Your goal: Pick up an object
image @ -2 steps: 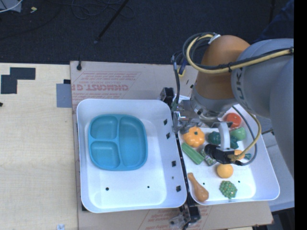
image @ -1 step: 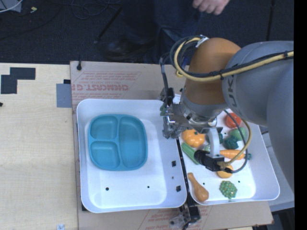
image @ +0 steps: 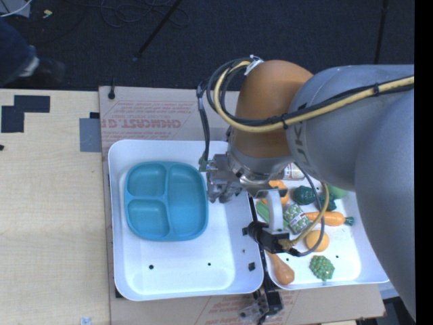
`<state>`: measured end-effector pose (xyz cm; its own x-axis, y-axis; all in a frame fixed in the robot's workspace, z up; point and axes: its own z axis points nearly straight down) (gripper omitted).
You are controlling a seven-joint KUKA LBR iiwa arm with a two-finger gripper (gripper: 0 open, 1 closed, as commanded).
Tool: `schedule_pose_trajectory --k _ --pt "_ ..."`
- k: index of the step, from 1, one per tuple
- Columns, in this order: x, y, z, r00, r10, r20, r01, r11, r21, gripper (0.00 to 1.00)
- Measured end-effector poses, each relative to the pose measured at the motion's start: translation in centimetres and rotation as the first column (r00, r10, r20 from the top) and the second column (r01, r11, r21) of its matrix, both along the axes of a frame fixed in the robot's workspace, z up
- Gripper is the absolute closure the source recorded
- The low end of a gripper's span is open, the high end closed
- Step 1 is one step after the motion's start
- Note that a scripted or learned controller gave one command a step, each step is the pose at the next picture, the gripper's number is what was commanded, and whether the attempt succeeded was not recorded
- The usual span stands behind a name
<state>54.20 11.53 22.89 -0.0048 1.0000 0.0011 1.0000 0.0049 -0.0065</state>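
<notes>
The arm's orange band and grey wrist cover the gripper (image: 221,181) from above, so only a dark metal cluster shows; whether it is open or shut, or has hold of anything, cannot be told. It hangs over the left bin's (image: 176,266) right side, just beside the rim of a blue divided tray (image: 166,202) that lies flat in that bin. The arm also hides much of the right bin (image: 353,250). In its visible part lie toy foods: a green and white packet (image: 295,219), a carrot (image: 331,219), a round orange fruit (image: 316,240), an orange pear-shaped piece (image: 281,271) and a bumpy green piece (image: 322,267). Others near the wrist are too covered to name.
</notes>
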Motion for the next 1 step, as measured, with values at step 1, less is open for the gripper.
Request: schedule_pose_trajectory --k 1 --pt "-1.15 -1.84 -0.15 1.000 -0.006 0.000 0.006 1.000 -0.002 1.00"
